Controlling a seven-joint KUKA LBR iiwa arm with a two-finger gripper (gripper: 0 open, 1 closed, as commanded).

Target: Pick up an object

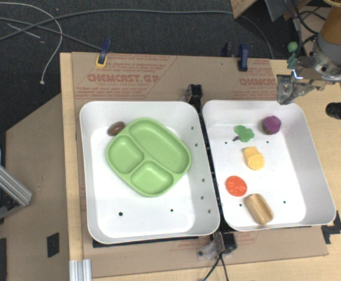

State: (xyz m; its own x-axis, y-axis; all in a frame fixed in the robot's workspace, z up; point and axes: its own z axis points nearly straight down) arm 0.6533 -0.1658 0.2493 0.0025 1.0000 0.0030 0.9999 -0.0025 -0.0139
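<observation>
- The grey arm with its orange band [337,22] comes in at the upper right, and its two-finger gripper [287,93] hangs just past the far right corner of the right-hand shallow white bin [317,174], over the brown cardboard-covered bench [159,75].
- The gripper is small and dark against the bench here, so whether it is open or closed cannot be told; nothing is seen held in it.
- In the right bin, a round purple object [270,124] lies nearest the gripper, near the far wall.
- A small green leafy-shaped piece [244,134] lies left of the purple one, apart from it.
- A yellow ridged block [253,158] sits toward the middle of the bin, below the green piece.
- A flat orange-red disc [236,185] lies nearer the front, left of centre.
- A tan cylinder-like piece [258,208] lies just beside the disc, close to the front wall.
- The left-hand shallow white bin [100,215] holds a light green plastic plate with three compartments [149,157], turned at an angle.
- A small brown oval object [117,128] lies on the bin floor, touching or nearly touching the plate's far left edge.
- Two blue clamps [104,52] grip the far edge of the bench board.
</observation>
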